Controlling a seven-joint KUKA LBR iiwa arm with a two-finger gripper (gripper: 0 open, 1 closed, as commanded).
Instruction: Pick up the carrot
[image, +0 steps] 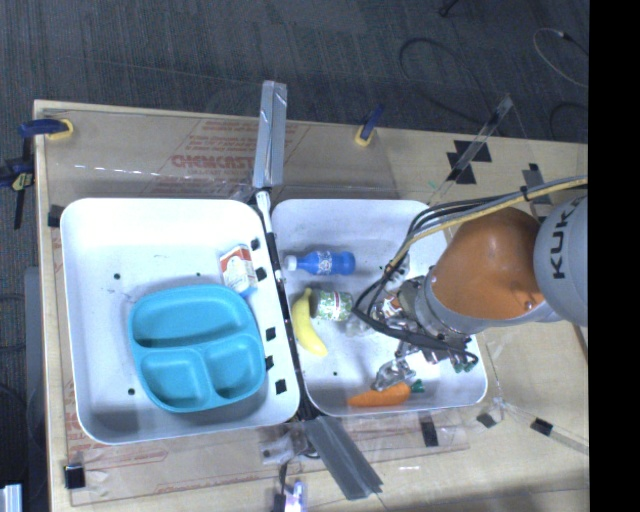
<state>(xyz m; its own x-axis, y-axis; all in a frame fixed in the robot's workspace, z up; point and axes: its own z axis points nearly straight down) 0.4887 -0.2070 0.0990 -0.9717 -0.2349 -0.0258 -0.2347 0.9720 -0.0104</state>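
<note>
The carrot is the thing to look at first. It is orange and long, and it lies flat on the floor of the right bin, close to the near wall. The gripper hangs just above the carrot, near its leafy end, and may be touching it, but the carrot is not lifted. I cannot tell if the gripper is holding it or not, because the metal tips are small and bunched together from up here. The big grey and orange arm reaches in from the side past the carrot's leafy end. On the other side of the carrot, further along the bin, a yellow banana lies next to the wall between the bins. Beyond the carrot, toward the far wall, there is a small jar and a blue bottle. Much further from the carrot, in the left bin, sit a blue tray and a little red and white carton. So the job looks about half done. The arm is at the carrot. The grab and the lift are not done yet.
</note>
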